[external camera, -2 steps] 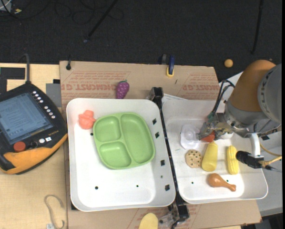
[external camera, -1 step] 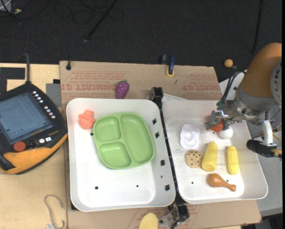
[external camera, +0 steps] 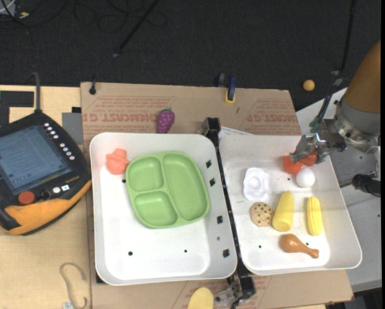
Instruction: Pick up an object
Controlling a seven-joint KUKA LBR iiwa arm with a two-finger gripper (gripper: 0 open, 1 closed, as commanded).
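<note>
My gripper (external camera: 306, 150) hangs over the far right corner of the right bin (external camera: 347, 246), directly above a red-orange object (external camera: 293, 165) and touching or nearly touching its top. A white egg (external camera: 304, 179) lies just in front of that object. In the same bin are a white crumpled item (external camera: 255, 184), a cookie (external camera: 261, 214), a yellow bottle (external camera: 283, 211), a corn cob (external camera: 314, 215) and a brown drumstick (external camera: 299, 245).
The left bin (external camera: 154, 256) holds a green divided plate (external camera: 167, 188) and a pink-orange toy (external camera: 117, 161). Purple grapes (external camera: 165, 120) lie on the cardboard behind it. A yellow item (external camera: 201, 297) sits at the front edge. A teach pendant (external camera: 31, 166) rests at the left.
</note>
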